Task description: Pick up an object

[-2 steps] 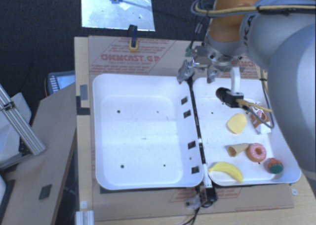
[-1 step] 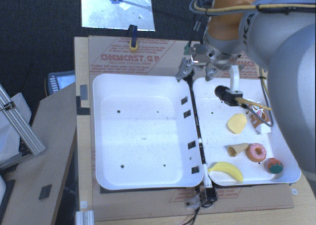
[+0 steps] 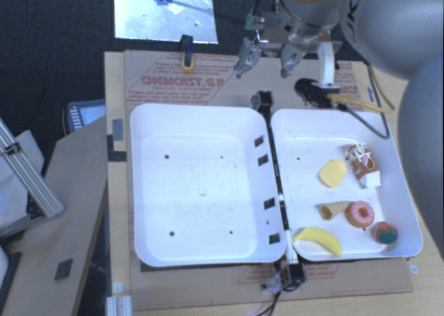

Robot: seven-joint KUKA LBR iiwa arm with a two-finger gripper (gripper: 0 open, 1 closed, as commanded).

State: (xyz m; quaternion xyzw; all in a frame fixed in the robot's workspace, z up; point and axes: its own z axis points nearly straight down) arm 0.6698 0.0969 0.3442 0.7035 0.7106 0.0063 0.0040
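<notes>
Gripper (image 3: 267, 61) hovers above the bins' far edge, metal fingers spread wide, gripping nothing.
Right bin (image 3: 305, 142): curved glossy banana (image 3: 319, 240), ringed pink donut (image 3: 360, 214), tan cone (image 3: 334, 209), all lying loose.

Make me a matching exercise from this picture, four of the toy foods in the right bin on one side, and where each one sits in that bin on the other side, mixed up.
Things:
1. banana
2. donut
3. gingerbread house
4. strawberry

Places:
A. near the far right wall of the right bin, farthest back of the toys
B. front right corner
C. along the front edge, close to the divider between the bins
D. just right of the cone

Pairs: 1-C, 2-D, 3-A, 4-B
</notes>
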